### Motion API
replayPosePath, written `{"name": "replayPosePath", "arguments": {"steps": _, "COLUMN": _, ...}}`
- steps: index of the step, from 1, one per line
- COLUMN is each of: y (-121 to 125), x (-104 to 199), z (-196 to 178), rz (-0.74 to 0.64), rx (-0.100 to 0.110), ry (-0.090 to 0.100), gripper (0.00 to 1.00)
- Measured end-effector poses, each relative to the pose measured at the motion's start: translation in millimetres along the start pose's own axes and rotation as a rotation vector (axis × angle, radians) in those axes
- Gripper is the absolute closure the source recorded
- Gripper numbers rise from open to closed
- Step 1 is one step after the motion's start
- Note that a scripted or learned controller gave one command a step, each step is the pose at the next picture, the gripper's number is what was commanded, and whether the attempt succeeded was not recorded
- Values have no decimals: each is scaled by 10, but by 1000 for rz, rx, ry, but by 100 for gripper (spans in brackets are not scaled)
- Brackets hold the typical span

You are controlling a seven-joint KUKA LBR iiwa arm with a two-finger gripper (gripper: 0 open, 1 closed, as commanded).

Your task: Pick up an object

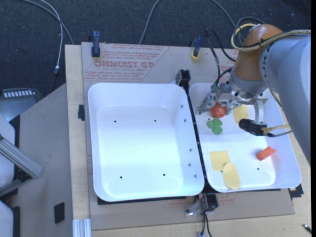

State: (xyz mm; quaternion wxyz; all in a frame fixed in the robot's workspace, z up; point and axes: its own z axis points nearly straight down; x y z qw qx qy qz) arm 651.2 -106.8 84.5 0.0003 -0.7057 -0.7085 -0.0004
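Two shallow white bins sit side by side on a printed cardboard sheet (123, 63) covering the tabletop (71, 132). A blue clamp (95, 42) and a yellow-and-blue clamp (197, 48) grip the sheet's far edge. Grey cables (54, 14) cross the dark carpet (123, 9) behind.

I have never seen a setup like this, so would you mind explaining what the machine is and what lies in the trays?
This is one picture from a fixed camera above a bench, looking down at a slant. The grey machine with the orange band is a robot arm reaching in from the right. Its gripper hangs over the right bin, just above a red-orange object. Also in that bin lie a green piece, a yellow square, a yellow oval, another yellow piece and an orange piece. The left bin sits beside it. Whether anything is gripped is unclear.
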Motion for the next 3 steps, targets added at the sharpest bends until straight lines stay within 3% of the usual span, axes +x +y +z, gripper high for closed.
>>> {"name": "replayPosePath", "arguments": {"steps": 1, "y": 1, "x": -26, "z": -114, "rz": 4, "rx": -2, "ry": -1, "gripper": 100}}
{"name": "replayPosePath", "arguments": {"steps": 2, "y": -230, "x": 587, "z": -1437, "rz": -2, "rx": -13, "ry": 0, "gripper": 100}}
{"name": "replayPosePath", "arguments": {"steps": 3, "y": -576, "x": 1247, "z": -1050, "rz": -2, "rx": 3, "ry": 0, "gripper": 100}}
